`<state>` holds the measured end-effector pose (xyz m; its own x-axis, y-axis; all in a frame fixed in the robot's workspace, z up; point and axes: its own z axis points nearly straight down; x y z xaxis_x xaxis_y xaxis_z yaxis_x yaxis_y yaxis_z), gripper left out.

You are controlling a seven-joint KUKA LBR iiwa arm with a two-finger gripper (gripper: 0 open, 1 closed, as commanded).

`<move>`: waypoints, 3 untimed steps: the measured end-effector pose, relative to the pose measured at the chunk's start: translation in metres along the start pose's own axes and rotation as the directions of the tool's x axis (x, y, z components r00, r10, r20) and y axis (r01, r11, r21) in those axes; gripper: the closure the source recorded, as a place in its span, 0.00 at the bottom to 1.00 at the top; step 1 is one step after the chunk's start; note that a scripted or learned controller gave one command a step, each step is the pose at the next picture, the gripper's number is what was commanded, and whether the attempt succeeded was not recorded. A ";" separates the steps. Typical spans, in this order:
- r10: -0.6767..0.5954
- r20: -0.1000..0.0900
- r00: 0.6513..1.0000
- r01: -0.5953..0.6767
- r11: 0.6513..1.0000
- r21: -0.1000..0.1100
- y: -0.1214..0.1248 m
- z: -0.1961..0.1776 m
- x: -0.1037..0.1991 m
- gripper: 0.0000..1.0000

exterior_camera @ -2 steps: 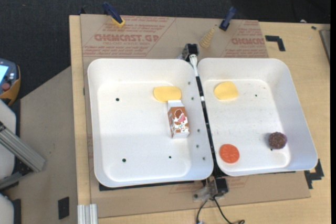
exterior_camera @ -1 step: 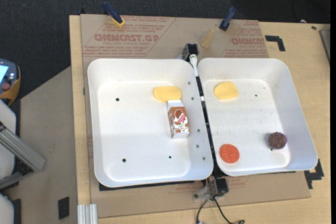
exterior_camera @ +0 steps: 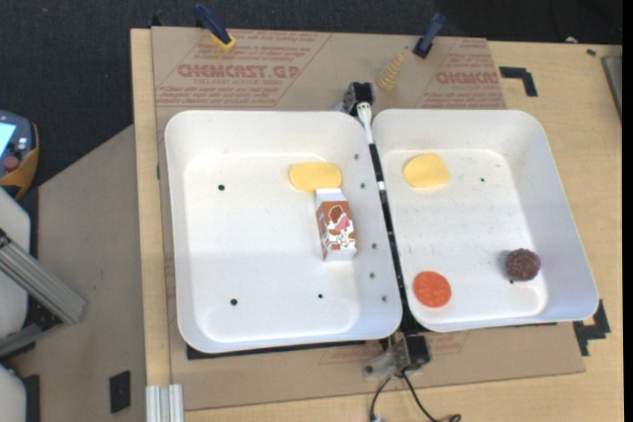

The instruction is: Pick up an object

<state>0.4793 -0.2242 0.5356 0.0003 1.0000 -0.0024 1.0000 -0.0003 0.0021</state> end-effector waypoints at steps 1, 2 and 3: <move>0.000 0.000 1.000 0.000 1.000 0.000 0.000 0.000 0.000 1.00; -0.001 0.001 1.000 0.001 1.000 -0.002 0.008 0.000 0.000 1.00; -0.001 -0.001 1.000 0.001 1.000 0.001 0.000 0.000 0.001 1.00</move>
